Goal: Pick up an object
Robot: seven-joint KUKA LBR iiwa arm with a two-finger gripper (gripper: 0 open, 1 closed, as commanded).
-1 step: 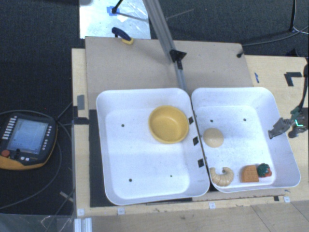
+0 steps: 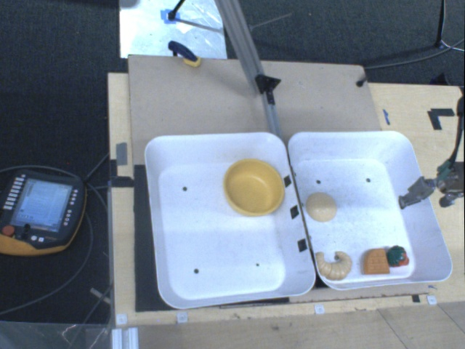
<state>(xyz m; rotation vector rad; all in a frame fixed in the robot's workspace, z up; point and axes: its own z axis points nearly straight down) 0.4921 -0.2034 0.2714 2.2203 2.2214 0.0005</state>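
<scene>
Objects in the right bin (image 2: 407,158) hug its near edge; the claw (image 2: 408,198) sits at the right rim, grip unclear.

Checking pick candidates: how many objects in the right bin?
3. A beige round lump mid-bin near the left wall, a cream curled piece at the front-left corner, an orange block with a red-green bit at the front right. None looks hidden.

One fixed camera looks down at a slant on both bins (image 2: 218,282) from well above.
</scene>
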